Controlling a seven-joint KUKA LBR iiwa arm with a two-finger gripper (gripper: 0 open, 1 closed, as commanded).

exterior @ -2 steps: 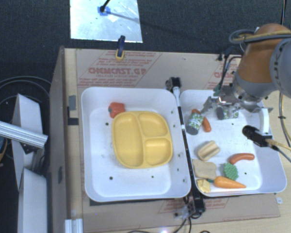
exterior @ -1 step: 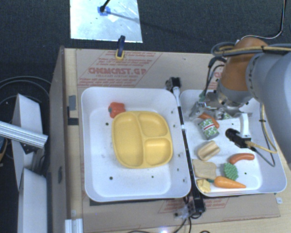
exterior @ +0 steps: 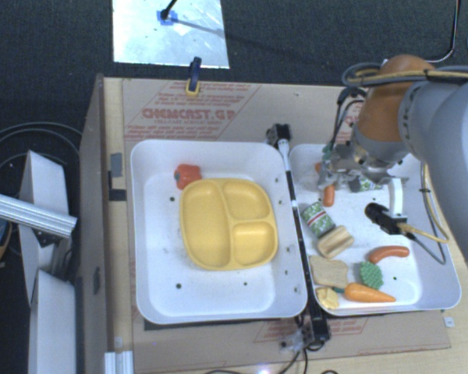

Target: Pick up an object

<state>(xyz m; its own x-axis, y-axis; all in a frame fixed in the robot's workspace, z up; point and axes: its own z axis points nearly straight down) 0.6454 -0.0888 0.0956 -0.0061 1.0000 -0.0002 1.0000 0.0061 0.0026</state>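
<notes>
Hovering over the right bin (exterior: 451,285), gripper (exterior: 328,179) sitting just above a small orange piece (exterior: 328,196); grip state impossible to tell.

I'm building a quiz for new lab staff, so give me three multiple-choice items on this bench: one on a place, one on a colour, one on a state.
1. Where does the divided plate lie?
A. left bin
B. right bin
C. on the cardboard

2. What colour is that plate?
A. green
B. yellow
C. blue

3. How does the carrot lie?
A. in the plate
B. loose on the right bin floor
C. hanging over the rim

Answers:
1 A, since the plate sits inside the left bin.
2 B, as all its compartments are yellow.
3 B, because the carrot rests near the front edge, apart from the gripper at the bin's far end.
</notes>
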